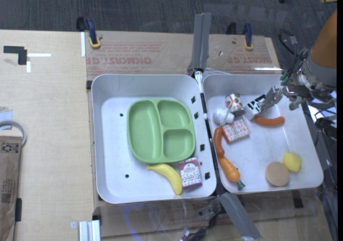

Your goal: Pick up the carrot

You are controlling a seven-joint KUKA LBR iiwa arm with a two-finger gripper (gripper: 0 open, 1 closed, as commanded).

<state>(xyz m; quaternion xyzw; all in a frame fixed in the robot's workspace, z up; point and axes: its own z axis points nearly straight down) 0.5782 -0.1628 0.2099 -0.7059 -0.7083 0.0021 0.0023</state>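
The carrot (229, 168) is orange with a small green tip. It lies slantwise at the front left of the right bin (300, 183), close to the bin's left wall. My gripper (268, 100) hangs over the back of the right bin, just above an orange sausage (269, 121). It is well behind and to the right of the carrot, not touching it. The arm with its orange band (326, 47) comes in from the right edge.
Around the carrot are a second reddish sausage (217, 140), a red-and-white packet (236, 130), a small can (233, 103), a tan disc (277, 174) and a yellow lemon (292, 161). The left bin (102, 143) holds a green divided plate (161, 130), a banana (169, 177) and a red box (190, 173).
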